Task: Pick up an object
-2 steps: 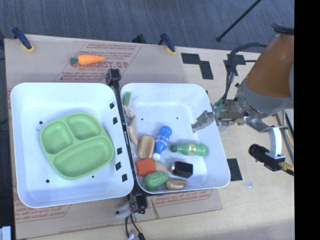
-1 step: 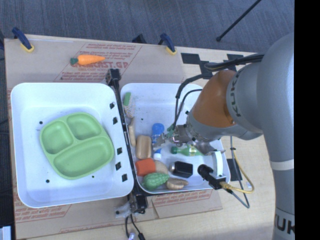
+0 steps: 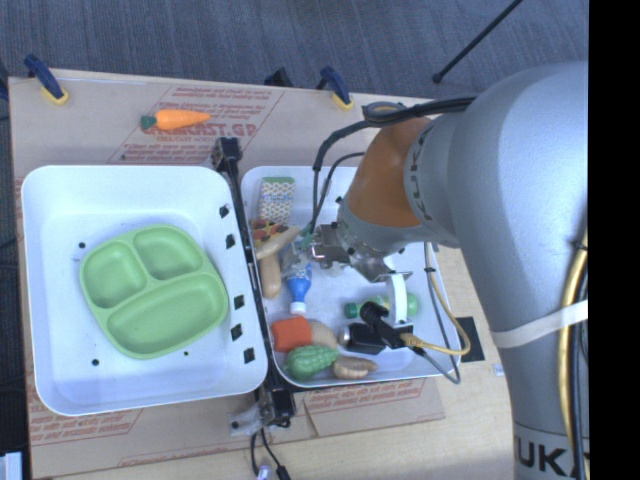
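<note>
You're mid-reach: the gripper [image 3: 322,251] hangs by the right bin's [image 3: 392,365] left edge, and you cannot tell whether it is spread. Next, lower squarely onto the small bottle [image 3: 298,290].

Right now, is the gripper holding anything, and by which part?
Cannot tell: gripper sits low in the right bin beside a blue-and-white bottle; no hold visible.

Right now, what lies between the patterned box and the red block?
A tan roll and a blue-and-white bottle, seen in the camera view, between the patterned box and red block.
</note>
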Controlling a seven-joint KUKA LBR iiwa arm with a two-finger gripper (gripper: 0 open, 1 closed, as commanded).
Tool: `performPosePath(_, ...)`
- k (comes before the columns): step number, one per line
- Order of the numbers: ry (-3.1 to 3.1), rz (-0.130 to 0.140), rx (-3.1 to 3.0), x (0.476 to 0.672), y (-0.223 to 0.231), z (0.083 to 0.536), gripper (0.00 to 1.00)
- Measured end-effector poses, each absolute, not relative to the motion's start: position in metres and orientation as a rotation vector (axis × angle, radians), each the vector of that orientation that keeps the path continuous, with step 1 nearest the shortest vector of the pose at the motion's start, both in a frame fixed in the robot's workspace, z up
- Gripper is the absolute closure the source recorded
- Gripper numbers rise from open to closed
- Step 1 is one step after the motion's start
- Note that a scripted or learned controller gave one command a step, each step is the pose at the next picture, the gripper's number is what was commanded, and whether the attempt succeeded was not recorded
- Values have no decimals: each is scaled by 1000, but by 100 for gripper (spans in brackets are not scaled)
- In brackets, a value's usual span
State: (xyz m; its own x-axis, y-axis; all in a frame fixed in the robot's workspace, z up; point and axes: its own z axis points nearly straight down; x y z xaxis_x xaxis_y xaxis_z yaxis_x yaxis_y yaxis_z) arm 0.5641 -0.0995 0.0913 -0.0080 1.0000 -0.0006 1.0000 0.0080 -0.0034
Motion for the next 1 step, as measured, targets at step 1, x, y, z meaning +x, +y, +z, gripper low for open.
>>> performPosePath(1,-2230,7,-2207,564,-100,101,100)
